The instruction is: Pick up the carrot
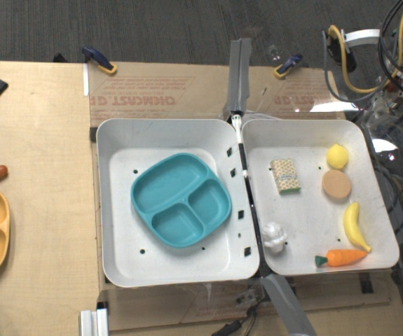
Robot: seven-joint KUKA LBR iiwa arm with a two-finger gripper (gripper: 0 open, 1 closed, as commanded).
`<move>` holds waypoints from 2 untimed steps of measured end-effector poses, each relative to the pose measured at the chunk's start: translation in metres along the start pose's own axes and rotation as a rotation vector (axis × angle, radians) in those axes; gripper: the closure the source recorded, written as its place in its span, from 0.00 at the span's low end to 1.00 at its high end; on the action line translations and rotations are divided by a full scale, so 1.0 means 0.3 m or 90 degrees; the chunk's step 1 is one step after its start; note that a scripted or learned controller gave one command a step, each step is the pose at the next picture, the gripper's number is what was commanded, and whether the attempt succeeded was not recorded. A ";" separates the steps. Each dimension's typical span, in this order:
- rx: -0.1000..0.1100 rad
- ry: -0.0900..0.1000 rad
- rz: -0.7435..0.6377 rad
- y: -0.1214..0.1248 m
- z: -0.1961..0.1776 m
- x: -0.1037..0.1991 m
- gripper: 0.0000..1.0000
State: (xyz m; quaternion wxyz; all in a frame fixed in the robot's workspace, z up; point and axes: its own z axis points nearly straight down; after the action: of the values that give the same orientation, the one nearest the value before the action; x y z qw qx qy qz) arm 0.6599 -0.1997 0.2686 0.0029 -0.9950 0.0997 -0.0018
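- Left bin (106, 187): one teal divided plate (180, 200) sitting about centre, nothing task-related in there.
- Right bin (380, 180), going left to right: small white crumpled thing (273, 237) near the near-left corner, too blurry for me to name; patterned block (285, 176), maybe a sponge, toward the middle-left.
- Carrot (344, 257): orange, lying flat along the near edge of the right bin, toward the near-right corner, green stub pointing left, tip pointing right. Just beside the lower end of the banana (355, 226); I can't tell if they touch.
- Round tan disc (336, 185) and lemon (337, 157) sit further back by the right wall, well apart from the carrot.
- Handling guess: looks like a toy carrot, light, stiff, smooth and tapered, so it could squirt out of a pinch. I'd take it across the thick middle, fingers straddling its short width, keeping clear of the bin wall and banana.
- Jaws: I can't tell their state from this camera.
- Pick not yet done.
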 end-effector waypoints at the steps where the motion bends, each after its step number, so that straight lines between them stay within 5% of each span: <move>1: 0.000 0.000 0.011 0.066 0.032 0.013 1.00; 2: 0.001 -0.002 0.000 -0.064 0.030 -0.015 1.00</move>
State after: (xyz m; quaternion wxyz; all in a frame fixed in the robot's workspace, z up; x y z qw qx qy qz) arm 0.6594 -0.1799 0.2597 0.0034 -0.9950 0.0996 -0.0006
